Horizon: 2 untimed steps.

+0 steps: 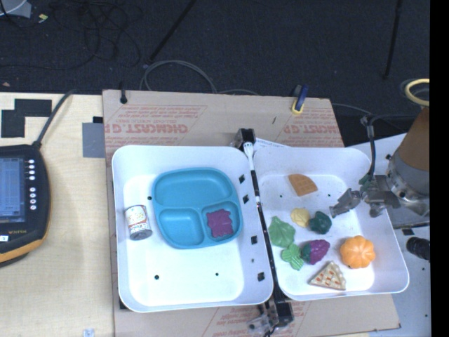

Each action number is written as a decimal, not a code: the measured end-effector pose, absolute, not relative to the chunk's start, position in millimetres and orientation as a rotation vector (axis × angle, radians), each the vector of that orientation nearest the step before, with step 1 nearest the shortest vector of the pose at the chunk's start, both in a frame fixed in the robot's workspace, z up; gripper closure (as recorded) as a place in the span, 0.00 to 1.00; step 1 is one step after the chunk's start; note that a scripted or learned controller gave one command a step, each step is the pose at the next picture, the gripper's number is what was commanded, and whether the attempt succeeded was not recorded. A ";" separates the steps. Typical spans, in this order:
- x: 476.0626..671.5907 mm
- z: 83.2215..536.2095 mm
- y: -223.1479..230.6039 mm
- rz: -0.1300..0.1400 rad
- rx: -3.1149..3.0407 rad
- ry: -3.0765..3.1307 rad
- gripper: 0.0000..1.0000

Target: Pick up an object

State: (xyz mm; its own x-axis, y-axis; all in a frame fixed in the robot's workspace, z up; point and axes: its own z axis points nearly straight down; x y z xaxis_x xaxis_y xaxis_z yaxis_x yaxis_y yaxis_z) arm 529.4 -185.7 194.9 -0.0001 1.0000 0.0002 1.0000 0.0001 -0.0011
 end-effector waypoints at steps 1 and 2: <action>563.0 81.8 -158.1 0.002 -2.216 -2.223 0.00; 562.5 97.9 -160.4 0.001 -2.221 -2.217 1.00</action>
